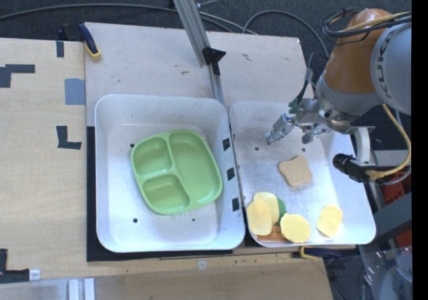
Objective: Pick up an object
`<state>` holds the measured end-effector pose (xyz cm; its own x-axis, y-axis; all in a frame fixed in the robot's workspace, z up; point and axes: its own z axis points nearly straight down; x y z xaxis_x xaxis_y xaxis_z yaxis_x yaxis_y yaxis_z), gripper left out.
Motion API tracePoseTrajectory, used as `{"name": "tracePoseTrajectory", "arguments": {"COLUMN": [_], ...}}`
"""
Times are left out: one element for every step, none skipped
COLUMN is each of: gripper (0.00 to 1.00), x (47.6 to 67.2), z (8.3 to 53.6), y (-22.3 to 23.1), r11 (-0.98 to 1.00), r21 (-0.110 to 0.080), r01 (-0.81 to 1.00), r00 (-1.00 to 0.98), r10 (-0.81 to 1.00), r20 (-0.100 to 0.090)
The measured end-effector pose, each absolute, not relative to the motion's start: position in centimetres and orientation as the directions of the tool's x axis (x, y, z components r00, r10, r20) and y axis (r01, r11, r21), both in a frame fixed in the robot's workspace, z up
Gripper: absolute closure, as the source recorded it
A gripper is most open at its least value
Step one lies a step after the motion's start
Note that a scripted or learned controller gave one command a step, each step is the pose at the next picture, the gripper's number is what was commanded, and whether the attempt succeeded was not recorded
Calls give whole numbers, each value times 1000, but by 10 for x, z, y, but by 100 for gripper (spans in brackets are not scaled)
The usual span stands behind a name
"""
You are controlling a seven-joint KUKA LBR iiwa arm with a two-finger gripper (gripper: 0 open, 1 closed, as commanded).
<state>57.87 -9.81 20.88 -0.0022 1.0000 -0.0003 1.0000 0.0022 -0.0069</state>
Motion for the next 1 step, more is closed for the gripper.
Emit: {"name": "tracePoseTrajectory", "arguments": {"gripper": [0], "x": [581], "z": [164], "y": [-100], "r11": [2], "r21": [-7], "r01": [1000], "r00": [-2], "r10": [1000], "r20": [-1]}}
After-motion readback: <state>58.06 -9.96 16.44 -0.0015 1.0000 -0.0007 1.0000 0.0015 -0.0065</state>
